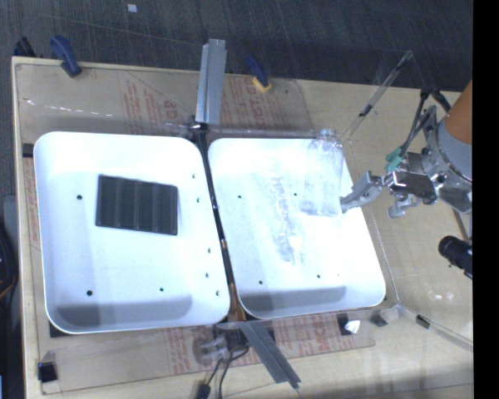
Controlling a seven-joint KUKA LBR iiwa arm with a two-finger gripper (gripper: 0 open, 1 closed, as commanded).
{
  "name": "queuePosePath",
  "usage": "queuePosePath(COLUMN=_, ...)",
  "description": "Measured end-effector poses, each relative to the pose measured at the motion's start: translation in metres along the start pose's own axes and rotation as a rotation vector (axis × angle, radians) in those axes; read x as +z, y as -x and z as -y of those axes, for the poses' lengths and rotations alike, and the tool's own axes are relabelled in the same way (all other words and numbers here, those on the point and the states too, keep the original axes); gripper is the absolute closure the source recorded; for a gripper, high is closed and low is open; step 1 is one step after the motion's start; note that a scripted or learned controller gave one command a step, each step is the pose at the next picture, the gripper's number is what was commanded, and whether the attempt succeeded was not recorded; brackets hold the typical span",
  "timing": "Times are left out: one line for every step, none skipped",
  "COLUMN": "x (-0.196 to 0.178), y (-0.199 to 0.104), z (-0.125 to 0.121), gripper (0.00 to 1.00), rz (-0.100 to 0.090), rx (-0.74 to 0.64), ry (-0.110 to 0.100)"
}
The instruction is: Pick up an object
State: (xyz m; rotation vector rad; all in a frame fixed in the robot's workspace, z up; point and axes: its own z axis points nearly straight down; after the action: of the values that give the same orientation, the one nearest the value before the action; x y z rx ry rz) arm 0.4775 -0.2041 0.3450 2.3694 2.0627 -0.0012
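Note:
A dark grey ribbed rectangular slab (137,204) lies flat in the left bin (58,289), left of its middle. In the right bin (358,289) a crumpled clear plastic piece (322,179) stands near the upper right side. More clear plastic film (284,223) is spread over the bin's middle. My gripper (355,195) reaches in over the right bin's right rim, its tip right beside the clear plastic piece. I cannot make out whether it touches or grips the plastic.
A dark divider (216,223) runs between the two bins. A metal bar (210,81) stands at the back between them, with blue clamps (66,55) along the bench's far edge. Thin rods (382,86) slant above the right bin's far corner.

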Motion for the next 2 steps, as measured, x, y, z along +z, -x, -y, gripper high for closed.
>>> queuePosePath(x=0.051, y=-0.039, z=0.006, gripper=0.00, rz=0.000, rx=0.303, ry=-0.005)
queuePosePath(x=0.049, y=-0.003, z=0.001, gripper=0.00, rz=0.001, rx=0.459, ry=-0.001)
